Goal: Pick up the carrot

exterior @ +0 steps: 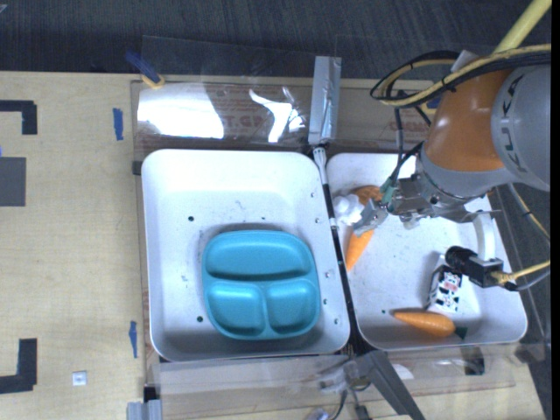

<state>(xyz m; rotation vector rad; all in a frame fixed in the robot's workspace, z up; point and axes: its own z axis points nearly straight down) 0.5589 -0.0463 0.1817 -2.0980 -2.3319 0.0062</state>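
Closest to the lens is that big grey arm (499, 121) with the glossy orange band, bulging in from 3 o'clock and reaching down over the right bin (411, 261). Biggest thing on the bench is the left bin (175, 191), smooth white plastic with rounded corners, and sitting toward its 6 o'clock is a teal divided plate (260, 281), matte-looking, three compartments, soft rounded shape. Right bin is the same shallow white tray. Two carrots in there: one carrot (360, 242) at about 10 o'clock of the bin, tapered, pointing down-left, pressed near the wall between the bins, and another carrot lying flat (425, 322) at roughly 6 o'clock, smooth orange with a dark stub at the end. Also a small black-and-white spotted toy (449, 289) at 4 o'clock and a little white lump (347, 206) just above the upper carrot. The gripper (381, 206) sits right at the top end of that upper carrot; honestly can't tell how wide it's open or whether it actually has anything, too much clutter there. I'd guess it's at the grasp stage. Next it needs a firm close, then a straight lift clear of the wall.
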